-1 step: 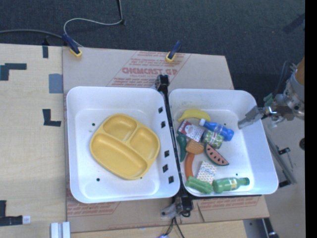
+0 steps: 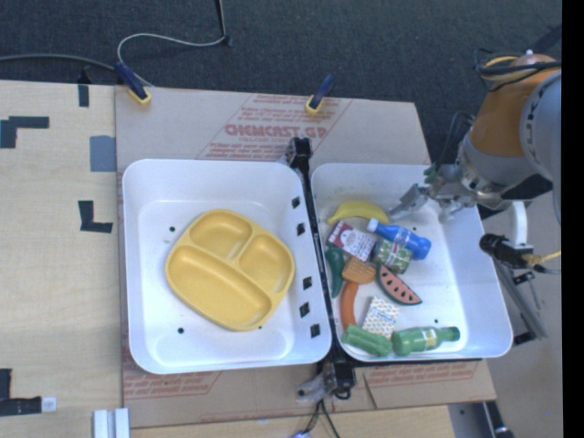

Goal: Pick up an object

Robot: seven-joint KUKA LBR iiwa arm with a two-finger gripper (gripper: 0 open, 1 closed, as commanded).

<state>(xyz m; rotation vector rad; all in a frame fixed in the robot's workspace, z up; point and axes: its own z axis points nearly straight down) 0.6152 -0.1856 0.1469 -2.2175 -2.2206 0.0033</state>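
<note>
Hovering over right bin point(image 2: 484, 272), fingers point(image 2: 408, 201) prob. spread wide, holding nothing, w/ banana point(image 2: 358, 212) just beside.

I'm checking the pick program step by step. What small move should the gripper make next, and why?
Probably a short move toward the bottle and down. The gripper sits over the right bin's upper area with nothing visibly between its fingers, and the blue-capped bottle lies on top of the pile, just below-left of it in the view.
</note>
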